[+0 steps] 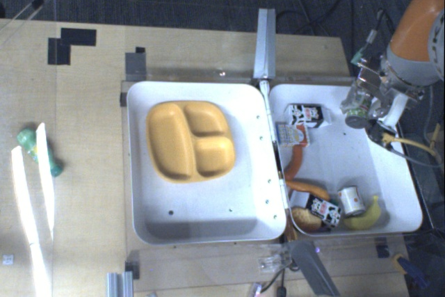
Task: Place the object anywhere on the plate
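Observation:
A yellow divided plate (189, 140) lies in the left white bin (201, 219). The right bin (389, 170) holds several toy foods: a small black-and-white carton (306, 115), a brown sausage (295, 159), an orange sausage (306, 186), a silver can (351, 200), a banana (366, 215) and a bread piece (305, 220). My gripper (360, 108) hangs over the right bin's far right part, to the right of the carton and apart from it. Nothing shows beneath it.
A metal divider post (265, 45) stands between the bins at the back. A second small carton (325, 209) lies by the can. Cables (400, 142) trail along the right bin's right rim. A green object (28, 139) sits on the bench far left.

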Tool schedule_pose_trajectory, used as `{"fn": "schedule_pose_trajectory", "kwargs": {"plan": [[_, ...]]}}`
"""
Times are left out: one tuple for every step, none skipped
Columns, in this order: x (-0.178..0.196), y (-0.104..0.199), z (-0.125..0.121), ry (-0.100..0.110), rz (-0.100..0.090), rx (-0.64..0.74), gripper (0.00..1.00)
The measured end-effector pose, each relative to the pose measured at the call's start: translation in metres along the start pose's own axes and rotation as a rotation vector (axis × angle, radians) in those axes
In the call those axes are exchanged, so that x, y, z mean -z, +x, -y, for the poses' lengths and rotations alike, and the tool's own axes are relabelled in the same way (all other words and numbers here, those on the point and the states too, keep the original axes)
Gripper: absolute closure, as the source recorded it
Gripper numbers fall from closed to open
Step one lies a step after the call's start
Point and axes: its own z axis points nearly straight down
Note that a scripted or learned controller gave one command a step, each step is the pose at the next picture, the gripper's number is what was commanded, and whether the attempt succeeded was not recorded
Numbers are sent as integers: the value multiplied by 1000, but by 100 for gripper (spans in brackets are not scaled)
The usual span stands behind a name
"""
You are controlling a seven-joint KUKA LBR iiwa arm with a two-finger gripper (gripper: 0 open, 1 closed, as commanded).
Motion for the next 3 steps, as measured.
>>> {"fn": "schedule_pose_trajectory", "kwargs": {"plan": [[-31, 52, 54, 1, -2, 44, 100], [-20, 129, 88, 0, -3, 487, 100], [-17, 193, 140, 0, -3, 491, 100]]}}
